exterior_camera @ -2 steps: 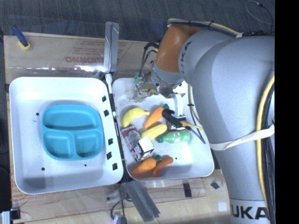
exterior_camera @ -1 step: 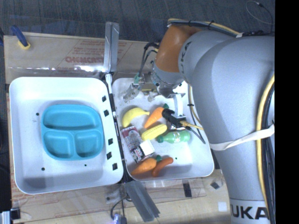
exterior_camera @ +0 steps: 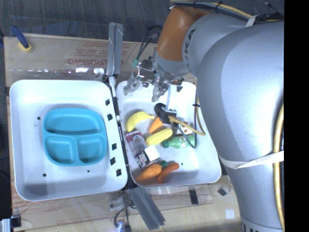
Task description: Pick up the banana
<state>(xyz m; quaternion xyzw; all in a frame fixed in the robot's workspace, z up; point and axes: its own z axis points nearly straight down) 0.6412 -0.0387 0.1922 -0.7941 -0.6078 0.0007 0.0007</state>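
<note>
Above the right bin [exterior_camera: 205, 170], the gripper [exterior_camera: 145, 85] hangs with fingers spread and nothing between them, near the banana [exterior_camera: 136, 120] lying among toy foods beside a corn cob [exterior_camera: 159, 137].

a blue divided tray [exterior_camera: 75, 135] with three compartments lies in the left white bin [exterior_camera: 29, 178]. in the right white bin [exterior_camera: 205, 166] an ear of corn [exterior_camera: 159, 137] lies near the middle, with an orange carrot piece [exterior_camera: 155, 125] just above it and a green item [exterior_camera: 179, 142] beside it. a printed packet [exterior_camera: 139, 149] lies lower left, and two carrots [exterior_camera: 157, 171] lie together by the near wall. the wooden surface [exterior_camera: 63, 50] carries both bins.
</note>
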